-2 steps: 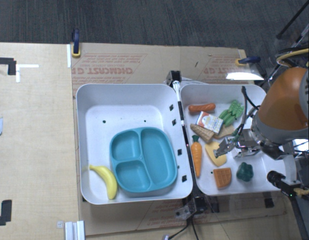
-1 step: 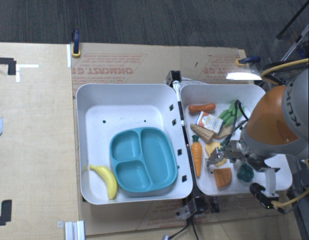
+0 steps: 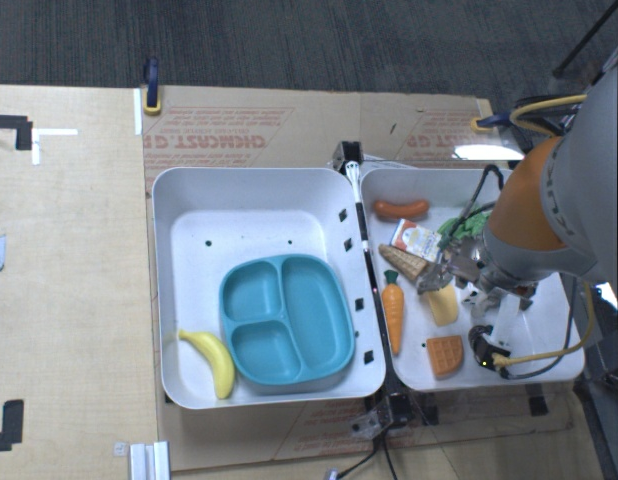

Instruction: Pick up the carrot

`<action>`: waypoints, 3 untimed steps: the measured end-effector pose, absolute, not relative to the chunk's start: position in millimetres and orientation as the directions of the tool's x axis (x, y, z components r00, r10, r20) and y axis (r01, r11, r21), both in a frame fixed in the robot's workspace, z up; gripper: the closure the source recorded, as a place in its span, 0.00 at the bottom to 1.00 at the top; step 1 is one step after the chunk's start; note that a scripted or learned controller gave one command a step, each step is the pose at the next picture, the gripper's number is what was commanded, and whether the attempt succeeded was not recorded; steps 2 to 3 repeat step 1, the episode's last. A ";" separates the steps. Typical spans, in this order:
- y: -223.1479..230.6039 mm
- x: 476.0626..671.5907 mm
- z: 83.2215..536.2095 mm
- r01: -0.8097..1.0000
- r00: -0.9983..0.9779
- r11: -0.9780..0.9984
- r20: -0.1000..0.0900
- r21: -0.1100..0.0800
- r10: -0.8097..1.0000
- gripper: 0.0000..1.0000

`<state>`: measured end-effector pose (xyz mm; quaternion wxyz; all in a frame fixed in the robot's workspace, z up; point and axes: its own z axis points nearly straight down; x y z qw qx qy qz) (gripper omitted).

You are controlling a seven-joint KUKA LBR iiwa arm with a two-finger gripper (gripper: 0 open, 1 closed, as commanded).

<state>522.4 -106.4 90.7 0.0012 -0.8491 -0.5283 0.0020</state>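
Carrot [image 3: 392,313]: orange w/ green top, lying lengthwise in right bin [image 3: 549,368], hard against the bin's left wall, green end toward the far side. Not lifted; task judged not yet done. Neighbours, crowded: brown wedge-shaped item [image 3: 403,261] just beyond the green top; red-white packet [image 3: 416,238] past that; sausage [image 3: 402,208] at far end; pale yellow block [image 3: 442,305] just right of carrot; waffle-like orange square [image 3: 445,355] near front; green leafy item [image 3: 467,225] partly under the arm. Jaws [image 3: 436,278]: dark, over the yellow block/wedge area, right of carrot; open or clenched — cannot tell, arm body hides detail. Nothing seen between them. Left bin [image 3: 179,298]: teal divided plate [image 3: 286,319], banana [image 3: 215,360] at front-left; well apart, no bearing on grasp. Risks, as judged: (1) closing at present spot likely catches yellow block or wedge, not carrot — cause: offset to the right. (2) Wall side leaves little room for one finger — cause: carrot tight to bin wall; finger may strike rim or ride up over carrot. (3) Tapered, smooth shape may squirt out along its length if pinched near the thin end. (4) Descent may shove neighbours onto carrot. Worktop [image 3: 69,298]: cardboard-covered.
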 end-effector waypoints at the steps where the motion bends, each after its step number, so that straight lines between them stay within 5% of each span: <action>1: -106.6 521.6 98.7 0.900 0.435 -0.435 -0.004 -0.009 0.900 1.00; 3: -106.6 521.6 98.7 0.900 0.435 -0.435 -0.004 -0.009 0.900 1.00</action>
